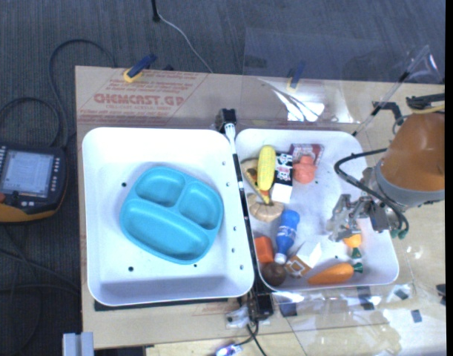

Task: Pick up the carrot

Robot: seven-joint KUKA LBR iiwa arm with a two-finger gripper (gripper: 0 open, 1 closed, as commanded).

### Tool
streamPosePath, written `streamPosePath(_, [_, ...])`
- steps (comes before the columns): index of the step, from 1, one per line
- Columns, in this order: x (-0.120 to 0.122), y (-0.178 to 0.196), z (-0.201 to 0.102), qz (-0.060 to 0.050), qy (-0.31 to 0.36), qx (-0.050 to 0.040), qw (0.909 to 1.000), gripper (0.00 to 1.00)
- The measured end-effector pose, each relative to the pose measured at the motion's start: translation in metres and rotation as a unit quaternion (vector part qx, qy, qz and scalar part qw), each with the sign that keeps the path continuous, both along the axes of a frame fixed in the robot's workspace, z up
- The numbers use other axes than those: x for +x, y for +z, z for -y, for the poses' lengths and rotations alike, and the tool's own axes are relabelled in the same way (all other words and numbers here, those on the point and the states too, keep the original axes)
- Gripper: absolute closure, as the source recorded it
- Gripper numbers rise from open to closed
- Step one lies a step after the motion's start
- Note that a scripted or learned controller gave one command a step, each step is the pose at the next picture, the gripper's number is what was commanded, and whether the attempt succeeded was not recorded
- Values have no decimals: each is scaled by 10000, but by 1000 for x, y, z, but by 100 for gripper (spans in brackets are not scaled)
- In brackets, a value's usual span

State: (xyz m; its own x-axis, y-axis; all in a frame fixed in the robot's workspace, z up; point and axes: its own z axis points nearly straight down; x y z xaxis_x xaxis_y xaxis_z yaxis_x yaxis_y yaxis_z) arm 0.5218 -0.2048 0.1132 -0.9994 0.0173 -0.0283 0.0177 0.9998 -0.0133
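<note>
The carrot [331,274] is orange with a green top and lies flat along the front edge of the right bin [379,273], its top pointing right. My gripper [348,223] hangs over the right side of that bin, just behind and slightly to the right of the carrot. A small orange-yellow piece [352,239] sits right under the gripper; I cannot make out whether it is gripped or lying loose. The carrot itself rests on the bin floor, apart from the gripper.
The right bin also holds a banana [265,167], a blue bottle [287,232], a red-orange fruit [305,171], an orange cup [263,248] and a brown ball [274,274]. A blue divided plate [172,213] lies in the left bin [100,273].
</note>
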Motion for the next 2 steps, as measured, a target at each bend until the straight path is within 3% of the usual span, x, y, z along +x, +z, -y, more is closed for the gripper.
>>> streamPosePath(1, [0, 0, 0, -4, 3, 3, 10000, 0])
streamPosePath(2, [28, -23, -5, -95, -559, 66, 9984, 0])
